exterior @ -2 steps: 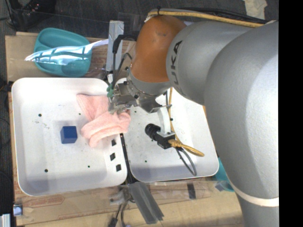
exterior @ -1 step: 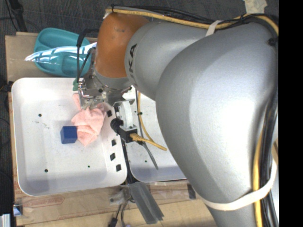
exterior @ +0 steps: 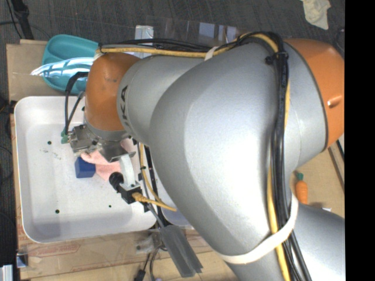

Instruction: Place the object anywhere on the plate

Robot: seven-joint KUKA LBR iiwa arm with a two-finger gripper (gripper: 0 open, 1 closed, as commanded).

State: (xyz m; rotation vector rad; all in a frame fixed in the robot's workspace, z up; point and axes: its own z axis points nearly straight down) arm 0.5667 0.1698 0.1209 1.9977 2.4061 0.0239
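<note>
My grey arm with its orange band [exterior: 105,92] reaches far over the left bin [exterior: 35,157] and covers most of the view. The gripper [exterior: 88,147] hangs low in that bin, directly above a small blue block [exterior: 84,168] and a pink flat piece [exterior: 106,167] that lie side by side on the bin floor. The wrist hides the gripper tips, so contact with the block or the pink piece cannot be judged. No plate can be made out; the arm hides the right bin.
A teal bag or container [exterior: 64,57] lies beyond the left bin's far edge. A small orange object [exterior: 301,191] shows at the right beside the arm. Cables [exterior: 143,180] run along the wrist. A crumpled cloth [exterior: 313,7] lies on the floor.
</note>
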